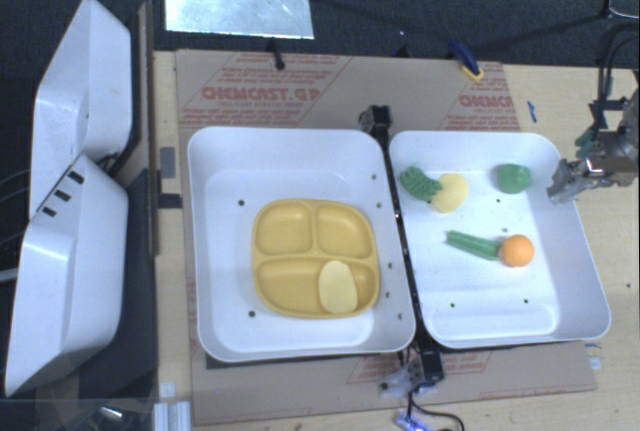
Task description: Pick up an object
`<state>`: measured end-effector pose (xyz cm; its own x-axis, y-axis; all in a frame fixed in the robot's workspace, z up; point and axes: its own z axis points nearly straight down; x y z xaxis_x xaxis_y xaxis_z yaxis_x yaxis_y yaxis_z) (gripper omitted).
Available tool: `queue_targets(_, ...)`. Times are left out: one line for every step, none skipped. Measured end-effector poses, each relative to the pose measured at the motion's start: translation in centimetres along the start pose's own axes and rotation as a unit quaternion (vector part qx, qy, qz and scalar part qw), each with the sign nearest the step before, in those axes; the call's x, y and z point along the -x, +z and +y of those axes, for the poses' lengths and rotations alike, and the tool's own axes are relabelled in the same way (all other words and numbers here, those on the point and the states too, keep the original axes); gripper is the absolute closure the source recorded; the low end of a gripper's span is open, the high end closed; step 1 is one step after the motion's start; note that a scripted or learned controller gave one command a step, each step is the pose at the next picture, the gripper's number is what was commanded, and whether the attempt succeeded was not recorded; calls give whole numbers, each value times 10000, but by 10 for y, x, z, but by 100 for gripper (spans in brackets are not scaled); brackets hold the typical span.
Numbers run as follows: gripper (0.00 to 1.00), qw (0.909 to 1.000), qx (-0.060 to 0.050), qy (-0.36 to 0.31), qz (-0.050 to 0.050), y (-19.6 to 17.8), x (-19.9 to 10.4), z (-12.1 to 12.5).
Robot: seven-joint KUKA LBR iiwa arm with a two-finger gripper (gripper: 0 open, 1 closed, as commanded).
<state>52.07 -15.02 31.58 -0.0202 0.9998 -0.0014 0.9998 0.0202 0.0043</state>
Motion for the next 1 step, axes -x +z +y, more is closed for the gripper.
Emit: queue_targets(100,10000,-29,90,11,29,-35,-33)
